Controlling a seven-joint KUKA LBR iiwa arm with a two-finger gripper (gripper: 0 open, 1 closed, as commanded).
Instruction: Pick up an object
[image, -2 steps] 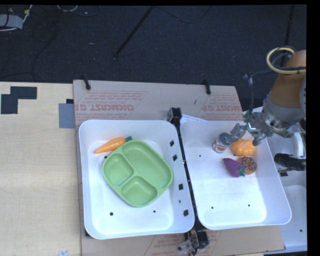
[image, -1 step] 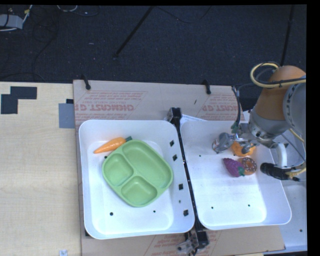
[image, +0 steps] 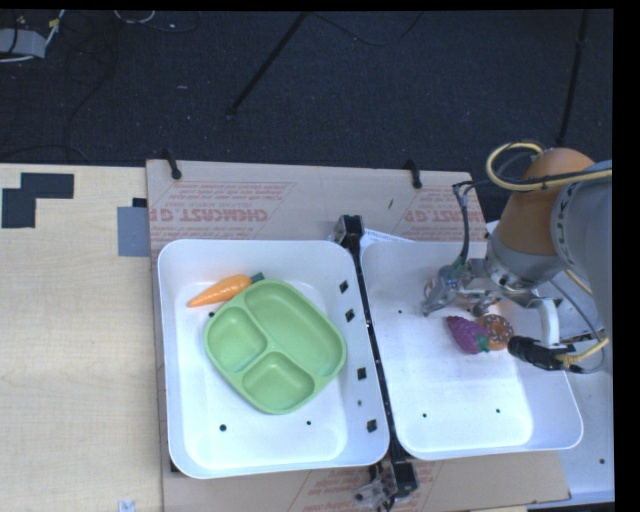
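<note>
My gripper (image: 446, 296) hangs low over the upper part of the right bin (image: 470, 420), at the end of the grey and orange arm (image: 540, 225) that comes in from the right. Just below and to the right of it lies a purple toy (image: 463, 333). A small round orange-patterned toy (image: 496, 328) rests against the purple toy's right side. I see nothing held in the gripper. In the left bin (image: 178, 400) an orange carrot (image: 220, 290) lies along the upper left edge of a green divided plate (image: 275, 345).
A black divider (image: 365, 340) runs between the two bins. Both bins sit on a cardboard sheet (image: 260, 205) on the bench. The arm's cables and a black fitting (image: 535, 352) hang over the right bin's right side.
</note>
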